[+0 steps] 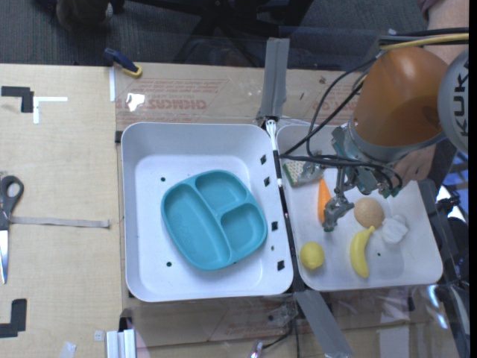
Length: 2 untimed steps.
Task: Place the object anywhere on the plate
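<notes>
A teal divided plate [214, 219] lies in the left bin [141, 148], with nothing on it. My gripper [337, 210] hangs low over the right bin [417, 274], just right of an orange carrot [323, 199] and left of a tan egg-shaped object [368, 213]. A yellow banana [361, 251] and a lemon [312, 256] lie nearer the front of that bin. I see nothing held in the gripper. The orange band of the arm [402, 99] covers the bin's far right corner.
A white crumpled object [393, 230] sits right of the egg shape. A green-and-white packet [300, 172] lies at the right bin's back left. Black cables [313, 155] cross above that bin. Scissors [7, 200] lie on the bench at far left.
</notes>
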### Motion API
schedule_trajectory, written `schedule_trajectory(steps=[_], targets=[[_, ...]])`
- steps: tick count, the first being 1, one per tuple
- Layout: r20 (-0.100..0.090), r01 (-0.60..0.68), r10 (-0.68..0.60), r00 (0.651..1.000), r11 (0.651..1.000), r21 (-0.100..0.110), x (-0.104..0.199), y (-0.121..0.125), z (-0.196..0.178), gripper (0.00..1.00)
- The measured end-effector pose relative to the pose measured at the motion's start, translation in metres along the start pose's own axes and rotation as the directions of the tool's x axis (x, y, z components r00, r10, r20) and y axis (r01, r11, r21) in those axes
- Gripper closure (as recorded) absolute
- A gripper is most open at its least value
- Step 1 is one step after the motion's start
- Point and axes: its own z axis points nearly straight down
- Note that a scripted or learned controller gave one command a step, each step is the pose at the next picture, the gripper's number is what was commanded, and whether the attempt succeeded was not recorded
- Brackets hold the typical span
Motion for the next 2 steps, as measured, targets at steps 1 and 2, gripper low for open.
schedule_trajectory(steps=[1,2], targets=[[0.006,-0.002,0.002,1.0,1.0,0.002,-0.002,-0.001,-0.01,1.0],[0.0,0.046,-0.046,0.999,0.999,0.0,0.036,0.037,-0.079,1.0]])
